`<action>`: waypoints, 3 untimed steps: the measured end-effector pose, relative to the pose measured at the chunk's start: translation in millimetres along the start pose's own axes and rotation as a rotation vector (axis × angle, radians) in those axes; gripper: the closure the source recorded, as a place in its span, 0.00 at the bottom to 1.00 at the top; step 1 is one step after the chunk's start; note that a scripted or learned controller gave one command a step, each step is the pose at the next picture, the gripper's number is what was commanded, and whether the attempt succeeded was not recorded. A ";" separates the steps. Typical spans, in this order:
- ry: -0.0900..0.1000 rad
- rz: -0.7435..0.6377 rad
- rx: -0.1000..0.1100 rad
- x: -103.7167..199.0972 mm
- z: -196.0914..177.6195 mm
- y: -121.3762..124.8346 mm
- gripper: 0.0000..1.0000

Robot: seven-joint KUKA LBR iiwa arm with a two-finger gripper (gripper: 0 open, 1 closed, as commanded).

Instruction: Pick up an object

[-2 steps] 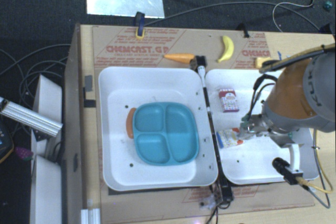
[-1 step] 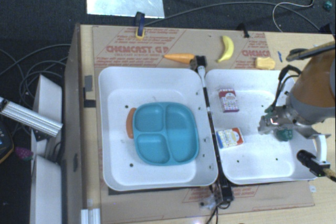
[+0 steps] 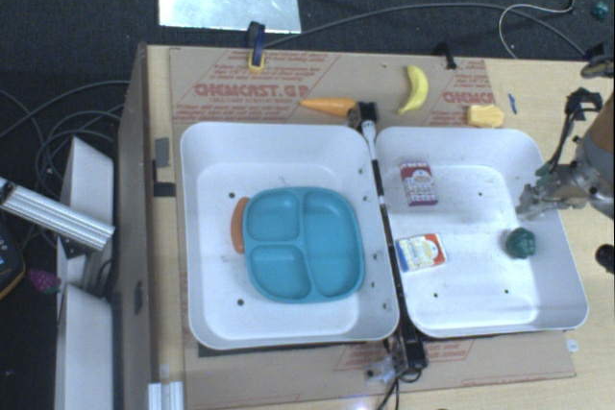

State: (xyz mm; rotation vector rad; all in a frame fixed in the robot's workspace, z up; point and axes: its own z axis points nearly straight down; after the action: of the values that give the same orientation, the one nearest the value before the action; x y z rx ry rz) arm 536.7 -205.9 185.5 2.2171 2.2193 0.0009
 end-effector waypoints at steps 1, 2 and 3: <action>0.001 -0.001 0.001 0.7 0.5 -0.1 0.00; 0.002 -0.004 0.002 1.8 101.5 53.1 0.00; 0.003 -0.005 -0.002 65.7 38.5 111.3 0.00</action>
State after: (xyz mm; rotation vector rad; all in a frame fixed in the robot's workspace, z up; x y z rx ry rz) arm 648.1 -140.2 147.2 2.2118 2.2255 0.0061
